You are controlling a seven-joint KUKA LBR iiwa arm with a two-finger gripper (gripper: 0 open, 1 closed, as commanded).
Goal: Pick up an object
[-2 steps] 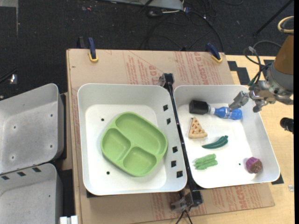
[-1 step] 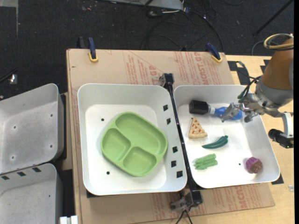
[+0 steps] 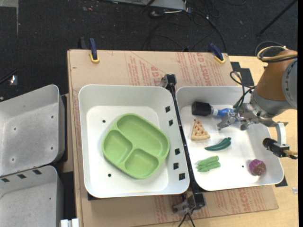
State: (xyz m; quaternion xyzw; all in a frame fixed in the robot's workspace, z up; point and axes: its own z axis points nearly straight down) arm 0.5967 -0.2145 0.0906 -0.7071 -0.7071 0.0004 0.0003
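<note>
Two white bins are being borne side by side on the bench: the left bin (image 3: 90, 108) is being occupied by a green divided plate (image 3: 136, 146), while the right bin (image 3: 265, 183) is being shared by small objects. The arm (image 3: 277, 84) is being reached in from the right, its gripper (image 3: 230, 120) being held low beside a black and blue object (image 3: 208, 109); how its tool stands cannot be told. A pizza slice (image 3: 200, 130), green pepper (image 3: 218, 144), green beans (image 3: 208, 164) and purple piece (image 3: 257, 167) are being left lying apart.
</note>
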